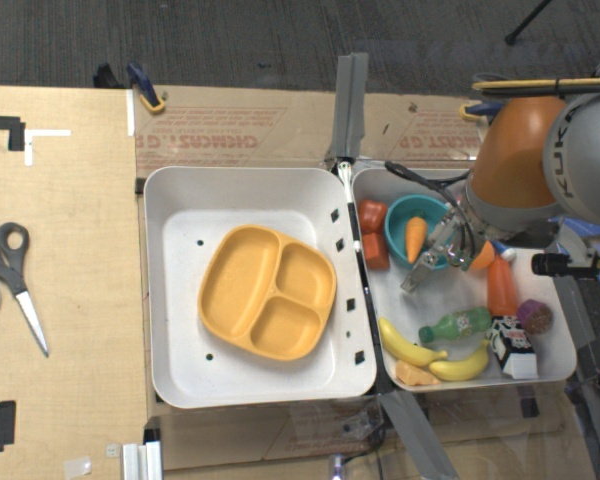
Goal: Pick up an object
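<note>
My gripper (pixel 432 258) hangs low in the right bin (pixel 460 393), at the right rim of a teal bowl (pixel 428 213) that holds a carrot (pixel 415 238). Nothing shows clearly held in it. Two red pieces (pixel 374 233) lie left of the bowl. A red-orange bottle (pixel 501 286) lies just right of the gripper, and a green bottle (pixel 458 324) lies below it. Two bananas (pixel 435 353) and an orange slice (pixel 412 373) rest along the bin's near wall. A purple ball (pixel 534 316) and a black-and-white carton (pixel 513 348) sit in the near right corner.
The left bin (pixel 170 268) holds a yellow divided plate (pixel 268 293). Scissors (pixel 15 278) lie on the wooden bench at far left. A grey divider post (pixel 348 108) stands between the bins at the back. The arm's orange band (pixel 515 163) overhangs the right bin's far corner.
</note>
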Robot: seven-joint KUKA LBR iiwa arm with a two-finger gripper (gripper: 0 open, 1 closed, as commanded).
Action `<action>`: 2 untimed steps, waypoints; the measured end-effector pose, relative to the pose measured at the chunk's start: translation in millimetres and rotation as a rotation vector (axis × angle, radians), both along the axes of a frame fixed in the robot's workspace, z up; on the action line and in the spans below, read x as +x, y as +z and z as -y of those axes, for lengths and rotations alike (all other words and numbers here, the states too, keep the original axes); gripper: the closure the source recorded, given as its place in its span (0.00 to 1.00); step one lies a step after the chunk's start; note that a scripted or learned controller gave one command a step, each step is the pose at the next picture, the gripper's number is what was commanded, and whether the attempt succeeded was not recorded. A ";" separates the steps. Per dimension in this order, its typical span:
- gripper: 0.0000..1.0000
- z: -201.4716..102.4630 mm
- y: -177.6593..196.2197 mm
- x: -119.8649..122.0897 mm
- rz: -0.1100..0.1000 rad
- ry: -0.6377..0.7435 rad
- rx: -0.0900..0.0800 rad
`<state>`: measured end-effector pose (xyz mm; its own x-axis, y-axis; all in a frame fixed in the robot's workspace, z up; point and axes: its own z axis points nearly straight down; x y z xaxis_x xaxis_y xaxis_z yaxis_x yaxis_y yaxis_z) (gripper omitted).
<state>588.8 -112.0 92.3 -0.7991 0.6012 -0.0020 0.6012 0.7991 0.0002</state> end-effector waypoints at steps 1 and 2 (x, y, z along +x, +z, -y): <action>0.00 -11.5 -0.6 46.5 -0.013 0.077 0.001; 0.00 -16.3 0.2 30.4 0.000 0.073 -0.001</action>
